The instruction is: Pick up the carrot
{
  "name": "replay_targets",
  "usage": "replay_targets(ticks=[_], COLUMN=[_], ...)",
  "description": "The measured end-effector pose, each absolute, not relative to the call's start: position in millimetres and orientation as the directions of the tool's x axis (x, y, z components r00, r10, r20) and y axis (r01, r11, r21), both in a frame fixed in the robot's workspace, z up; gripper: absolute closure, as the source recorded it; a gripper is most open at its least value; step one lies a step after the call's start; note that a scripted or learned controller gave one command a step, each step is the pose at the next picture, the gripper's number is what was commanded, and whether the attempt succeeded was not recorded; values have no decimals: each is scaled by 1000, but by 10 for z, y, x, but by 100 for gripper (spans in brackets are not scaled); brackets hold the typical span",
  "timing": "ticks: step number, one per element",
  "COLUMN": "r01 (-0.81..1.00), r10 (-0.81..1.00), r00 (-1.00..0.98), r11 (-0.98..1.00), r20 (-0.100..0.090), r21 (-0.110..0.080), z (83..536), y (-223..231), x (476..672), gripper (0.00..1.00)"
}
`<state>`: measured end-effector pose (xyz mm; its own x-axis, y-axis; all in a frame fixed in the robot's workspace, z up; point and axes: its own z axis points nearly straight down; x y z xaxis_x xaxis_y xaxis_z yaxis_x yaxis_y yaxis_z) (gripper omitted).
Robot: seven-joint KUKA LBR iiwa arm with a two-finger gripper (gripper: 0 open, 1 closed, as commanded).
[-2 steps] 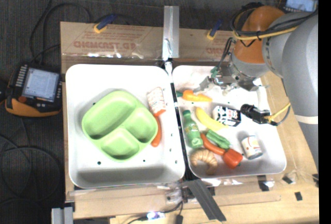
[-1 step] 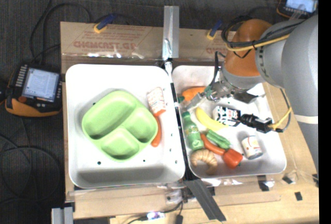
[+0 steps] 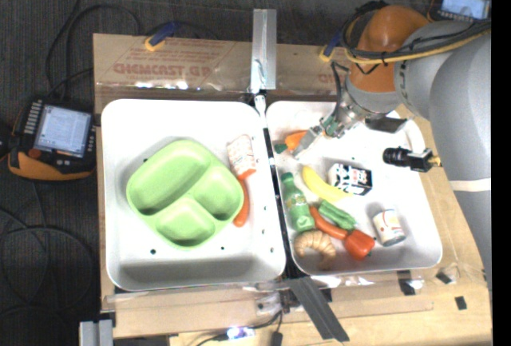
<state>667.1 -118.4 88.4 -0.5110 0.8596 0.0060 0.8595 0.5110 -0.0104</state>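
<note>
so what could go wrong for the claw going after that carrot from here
1. The carrot lies in a back corner of the right bin, close to the bin wall, so the claw might scrape the wall or push the carrot aside instead of closing on it.
2. A second orange, carrot-like piece lies in the left bin beside the green tray; the program could target the wrong one.

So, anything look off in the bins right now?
Nothing spilled or damaged. One oddity: an orange stick-like item in the left bin lies wedged between the green tray and the bin wall, under a small packet.
</note>
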Motion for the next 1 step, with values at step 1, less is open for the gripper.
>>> replay_targets(ticks=[1], r01=[797], r10=[797], r00=[-604], r11=[604], r20=[-3], r21=[-20], z=[881], y=[-1177], x=[6647], gripper=[0])
